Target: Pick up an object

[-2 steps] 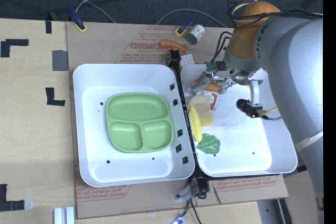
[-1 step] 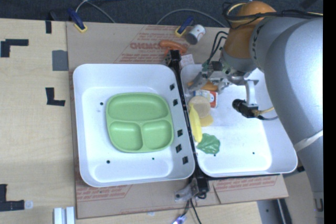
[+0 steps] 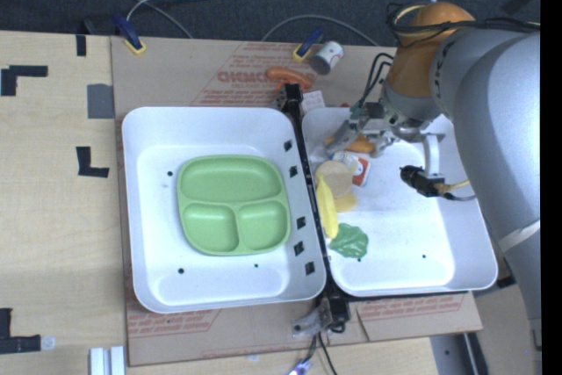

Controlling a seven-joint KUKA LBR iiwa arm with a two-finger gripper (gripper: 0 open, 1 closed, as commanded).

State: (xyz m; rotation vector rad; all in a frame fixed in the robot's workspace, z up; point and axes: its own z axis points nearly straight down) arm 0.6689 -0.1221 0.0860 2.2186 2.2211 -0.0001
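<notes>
Pincer (image 3: 356,134) state, can't tell; two bins, one green tray (image 3: 234,204), one banana (image 3: 327,205) lying lengthwise, top to bottom.

green tray (image 3: 233,204) – left bin (image 3: 145,215), blue clamps (image 3: 129,34)

1. Cardboard sheet (image 3: 237,75) under my two bins: red printed lettering runs along its far edge, just behind the left bin (image 3: 140,136). It is too blurred for me to read any word with certainty.
2. The same cardboard, near edge in front of the bins: further red print, faint and illegible.
3. Small packet (image 3: 357,169) in the right bin (image 3: 457,268): red and white patches that may be a label; I can read no letters on it.
</notes>
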